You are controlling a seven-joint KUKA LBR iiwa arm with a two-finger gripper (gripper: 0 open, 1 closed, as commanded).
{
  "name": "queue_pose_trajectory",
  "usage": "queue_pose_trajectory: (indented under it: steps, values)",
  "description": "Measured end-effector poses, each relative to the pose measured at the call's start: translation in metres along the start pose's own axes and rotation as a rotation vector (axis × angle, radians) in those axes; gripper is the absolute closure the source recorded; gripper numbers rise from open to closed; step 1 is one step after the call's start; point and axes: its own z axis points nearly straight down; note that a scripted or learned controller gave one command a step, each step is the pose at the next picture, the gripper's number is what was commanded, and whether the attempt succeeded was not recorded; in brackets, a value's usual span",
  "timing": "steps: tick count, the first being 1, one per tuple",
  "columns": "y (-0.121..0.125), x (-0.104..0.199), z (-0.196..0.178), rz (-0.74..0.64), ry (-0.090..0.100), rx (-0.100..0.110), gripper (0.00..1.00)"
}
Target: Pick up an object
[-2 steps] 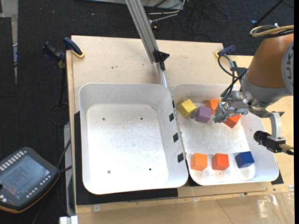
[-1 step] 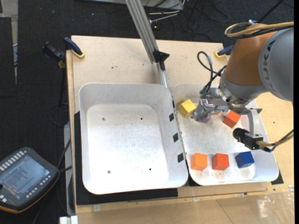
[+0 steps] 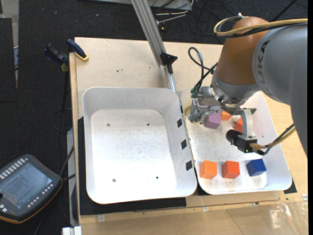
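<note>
End effector (image 3: pixel 209 112) low, wrist bent down

— We see two bins: the left bin (image 3: pixel 132 146) and the right bin (image 3: pixel 274 180) look like smooth white plastic, faintly glossy and speckled with dark flecks.

— And the bench (image 3: pixel 122 58) we take for pale, matt board. The arm (image 3: pixel 288 58) has a satiny grey shell with a glossy orange band (image 3: pixel 239 48). The cubes (image 3: pixel 231 170) look matt to us.

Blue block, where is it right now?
The blue block sits in the right bin, near its front right corner. The nearest of two orange blocks is just to its left, apart from it.
</note>
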Motion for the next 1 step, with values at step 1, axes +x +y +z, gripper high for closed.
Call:
queue_pose_trajectory:
  steps: [1]
  values:
    - [0.0042, 0.0641, 0.0038, -0.001, 0.000, 0.002, 1.00]
